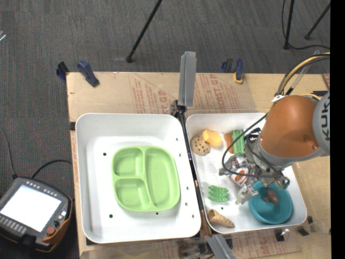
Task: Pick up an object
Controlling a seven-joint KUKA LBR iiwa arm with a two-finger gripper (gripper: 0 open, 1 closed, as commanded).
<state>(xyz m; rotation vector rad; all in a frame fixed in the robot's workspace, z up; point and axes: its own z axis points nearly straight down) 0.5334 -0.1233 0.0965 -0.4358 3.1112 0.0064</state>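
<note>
Gripper [253, 190] hangs low inside right bin [215, 124], at left rim of teal bowl [271, 205]; can't tell grip state, wrist hides it. Left of bowl: green pea pod [218, 193], cone [221, 218] nr front wall. Cookie [200, 144], orange piece [212, 138] farther back. Green divided plate [145, 178] in left bin [97, 128].

A handheld screen [32, 212] lies at the frame's lower left on grey carpet [32, 47]. Blue clamps [86, 73] grip the counter's [135, 93] upper edge; tripod legs [146, 23] cross the top.
</note>
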